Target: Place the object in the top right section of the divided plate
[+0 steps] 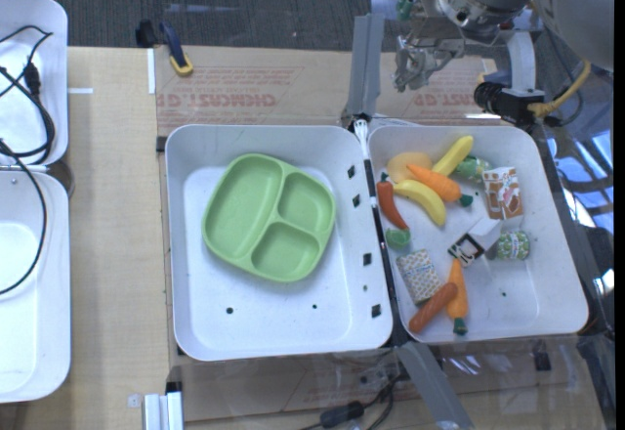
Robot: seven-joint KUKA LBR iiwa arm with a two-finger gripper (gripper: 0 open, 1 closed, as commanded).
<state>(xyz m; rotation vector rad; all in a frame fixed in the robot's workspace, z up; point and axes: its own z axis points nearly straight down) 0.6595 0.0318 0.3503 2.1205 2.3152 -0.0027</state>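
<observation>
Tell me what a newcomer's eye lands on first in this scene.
First, the green divided plate, lying alone in the left white bin. Next, the jumble of toy food in the right white bin: yellow bananas, orange carrots and small packets. Above that bin's far edge hangs the gripper, holding nothing.

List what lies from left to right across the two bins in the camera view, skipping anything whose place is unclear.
Left bin → green divided plate → red chili pepper → yellow banana → black-and-white tag → small carton → right bin.
</observation>
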